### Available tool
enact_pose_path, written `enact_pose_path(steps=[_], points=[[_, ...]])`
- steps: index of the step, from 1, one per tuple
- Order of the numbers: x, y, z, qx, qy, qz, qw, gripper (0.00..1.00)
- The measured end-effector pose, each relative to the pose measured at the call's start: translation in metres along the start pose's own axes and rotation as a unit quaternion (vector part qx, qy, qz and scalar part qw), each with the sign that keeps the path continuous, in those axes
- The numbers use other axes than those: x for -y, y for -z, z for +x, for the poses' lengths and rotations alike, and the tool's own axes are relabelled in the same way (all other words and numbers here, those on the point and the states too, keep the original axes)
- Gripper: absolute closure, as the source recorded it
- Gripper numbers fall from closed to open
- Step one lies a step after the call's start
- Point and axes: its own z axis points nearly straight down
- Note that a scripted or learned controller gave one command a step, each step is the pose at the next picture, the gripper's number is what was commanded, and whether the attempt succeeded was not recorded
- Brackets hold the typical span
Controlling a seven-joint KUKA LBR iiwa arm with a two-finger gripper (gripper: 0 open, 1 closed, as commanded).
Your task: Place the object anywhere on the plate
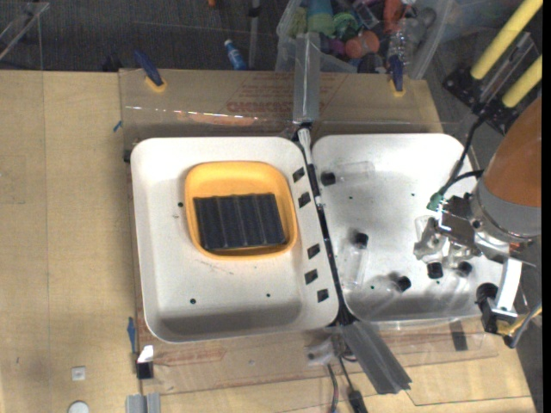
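In the left bin (164,256), a shallow white tray with rounded corners, sits a yellow plate (237,179) of rounded-square shape, and a dark ribbed rectangular object (238,220) lies flat on it. A row of black clips runs down the divider between the bins. The right bin (379,170) looks glossy. Over its right side hangs the metallic tool (448,243); its state I cannot tell.

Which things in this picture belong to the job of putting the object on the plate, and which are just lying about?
Belong to the job:
yellow plate
black ridged object, already lying on the plate
tool

Lying about:
clear tub of toys
blue clamp
yellow tubes
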Motion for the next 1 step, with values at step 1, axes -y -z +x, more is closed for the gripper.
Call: enact_pose_path(steps=[1], points=[[-0.0523,-0.0319,0.0336,0.001,0.025,0.000,0.9997,1.00]])
